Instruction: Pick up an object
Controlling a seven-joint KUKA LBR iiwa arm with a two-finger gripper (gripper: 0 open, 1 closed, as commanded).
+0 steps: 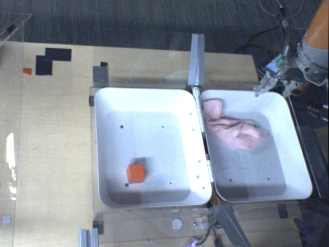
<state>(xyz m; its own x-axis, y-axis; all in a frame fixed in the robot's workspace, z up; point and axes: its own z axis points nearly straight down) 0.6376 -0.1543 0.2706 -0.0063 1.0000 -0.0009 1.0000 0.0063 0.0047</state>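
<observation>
A small orange block (pixel 136 173) lies in the left bin (pixel 108 138), near its front left. A crumpled pink cloth (pixel 234 129) lies in the right bin (pixel 295 163), against its left wall and toward the back. My gripper (pixel 272 85) hangs over the far right corner of the right bin, well to the right of the cloth and above the bin rim. Its fingers are spread apart with nothing between them.
A grey metal post (pixel 196 60) stands at the back between the two bins. Black markers (pixel 50 59) and a small orange tag (pixel 27 71) lie on the wooden bench at the far left. Cables (pixel 277 14) run behind the right bin.
</observation>
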